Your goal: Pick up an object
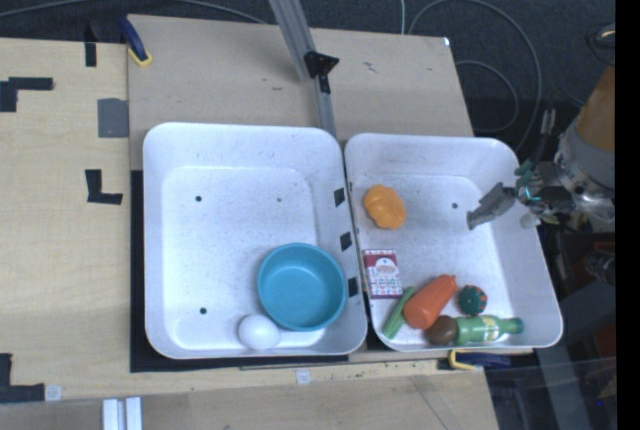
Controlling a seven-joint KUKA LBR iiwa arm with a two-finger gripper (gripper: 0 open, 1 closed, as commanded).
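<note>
Over the right edge of the right bin (440, 146), the gripper (492, 206) is hovering, reaching in from the right side of the bench (250, 68). Whether it is open or closed cannot be told from this angle, and nothing is sitting in it.

Several candidate objects are lying in the right bin. An orange fruit (384, 206) is resting near the bin's left edge, well apart from the gripper. A small red carton (382, 274) is lying below it, also against the left edge. Along the bin's front edge, a carrot (428, 301), a green pod (396, 312), a kiwi (443, 329), a green bottle (488, 327) and a strawberry (472, 299) are crowding together toward the front right corner.

The left bin (240, 143) is holding a blue bowl (301, 285) and a white ball (259, 330) near its front edge.

Judging from this, the approach step is under way, with no object yet picked. The next move is likely calling for the gripper to travel over one target and descend. The fruit is standing alone and looks easiest; the front cluster is risking a clumsy grasp.
</note>
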